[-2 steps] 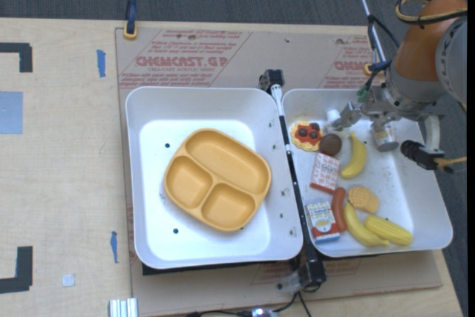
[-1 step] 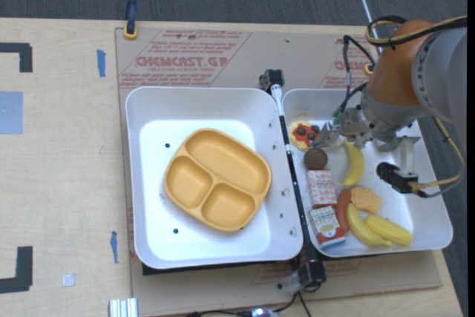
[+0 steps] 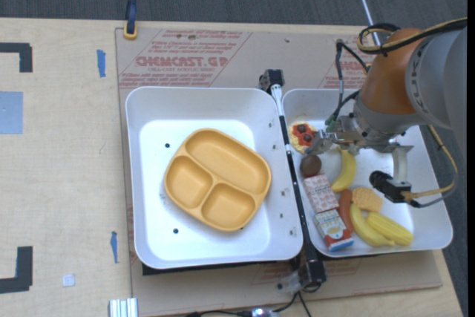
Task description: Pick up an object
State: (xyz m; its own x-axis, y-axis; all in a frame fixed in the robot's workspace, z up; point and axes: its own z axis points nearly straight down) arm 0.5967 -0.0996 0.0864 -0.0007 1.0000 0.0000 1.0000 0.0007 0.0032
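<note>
Gripper (image 3: 335,139) low in right bin (image 3: 438,215), arm (image 3: 415,78) bent over it

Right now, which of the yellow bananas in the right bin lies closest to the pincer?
The single banana, standing almost upright in the picture just below the pincer. The other bananas lie as a bunch lower down, toward the near right corner of the right bin.

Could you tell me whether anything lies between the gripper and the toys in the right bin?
Nothing visible does. The gripper hangs directly over the right bin, with the pizza toy and brown ball just beside it and the banana close by.
</note>
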